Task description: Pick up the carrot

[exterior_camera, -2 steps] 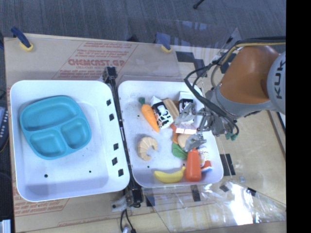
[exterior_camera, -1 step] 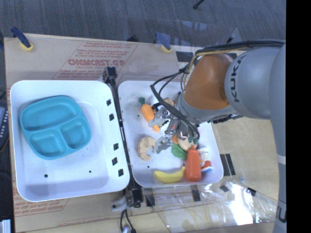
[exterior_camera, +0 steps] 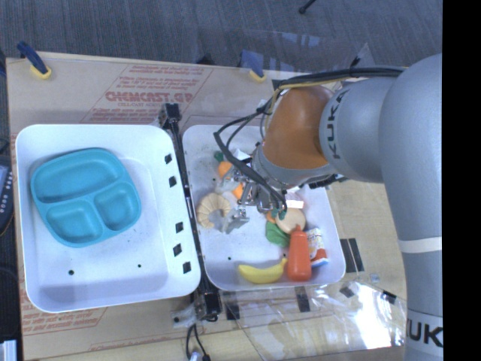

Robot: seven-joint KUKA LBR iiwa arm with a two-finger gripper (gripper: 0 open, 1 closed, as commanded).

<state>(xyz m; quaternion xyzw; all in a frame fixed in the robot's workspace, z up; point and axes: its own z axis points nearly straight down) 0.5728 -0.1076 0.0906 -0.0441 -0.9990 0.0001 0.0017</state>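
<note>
Hovering pincer [exterior_camera: 242, 207] over right bin [exterior_camera: 331, 265] | grip state: cannot tell | carrot [exterior_camera: 225, 168]: small orange piece, green top, just beyond pincer | banana [exterior_camera: 262, 272] nearer than pincer

Pretty clearly a robotics lab, not anyone's kitchen. A big grey KUKA arm [exterior_camera: 376, 134] hangs over a bench covered in printed cardboard sheeting [exterior_camera: 143, 89], held by blue clamps [exterior_camera: 34, 60]. Two white bins [exterior_camera: 45, 277] sit side by side, plastic toy food [exterior_camera: 289, 250] in one, grey carpet [exterior_camera: 150, 13] behind.
</note>
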